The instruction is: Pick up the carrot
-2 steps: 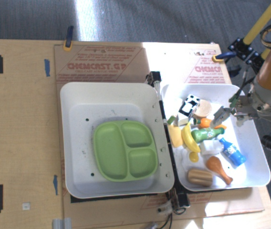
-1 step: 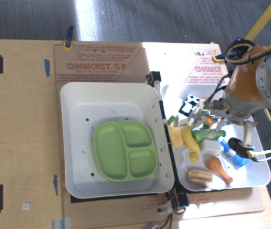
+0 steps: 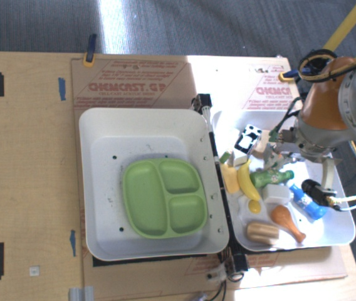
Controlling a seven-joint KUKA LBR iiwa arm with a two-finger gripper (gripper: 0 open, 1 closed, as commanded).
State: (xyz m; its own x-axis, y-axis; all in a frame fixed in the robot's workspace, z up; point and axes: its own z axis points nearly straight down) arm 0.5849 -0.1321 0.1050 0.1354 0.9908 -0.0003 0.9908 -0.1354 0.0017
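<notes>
Two white bins: left bin (image 3: pixel 96 168) bears green divided tray (image 3: pixel 164 197). Arm (image 3: pixel 328 105) over right bin (image 3: pixel 344 227). Gripper (image 3: pixel 277 160) low above green bottle (image 3: pixel 272 178); finger spread indiscernible. Carrot (image 3: pixel 286 221) lies untouched beside bread roll (image 3: pixel 262 232).

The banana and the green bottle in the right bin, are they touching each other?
Touching, it seems. In the camera view the banana runs down beside the green bottle, and the bottle's left end meets the banana's side with no white bin floor between them.
</notes>
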